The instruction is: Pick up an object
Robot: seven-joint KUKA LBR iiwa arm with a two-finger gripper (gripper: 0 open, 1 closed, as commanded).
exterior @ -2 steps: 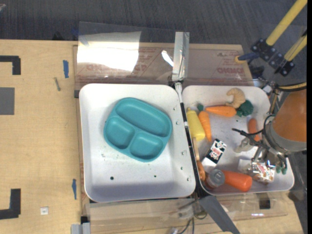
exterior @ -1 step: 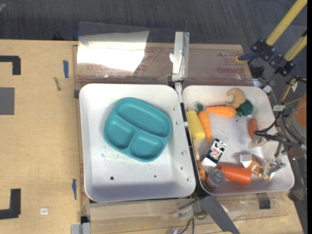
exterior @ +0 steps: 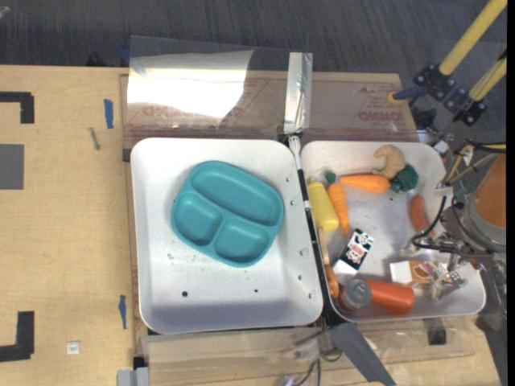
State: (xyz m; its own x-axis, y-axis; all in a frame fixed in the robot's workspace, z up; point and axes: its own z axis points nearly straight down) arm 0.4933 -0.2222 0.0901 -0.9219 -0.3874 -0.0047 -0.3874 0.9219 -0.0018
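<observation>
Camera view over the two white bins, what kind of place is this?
Probably a robotics lab test bench: two shallow white bins taped onto a cardboard-topped bench, toy food such as a plastic carrot, and a teal divided tray.

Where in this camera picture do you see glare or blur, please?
Camera view: strong glare washes out the clear panel behind the left bin; the teal divided plate is evenly lit and sharp; the arm at the right edge looks blurred.
</observation>
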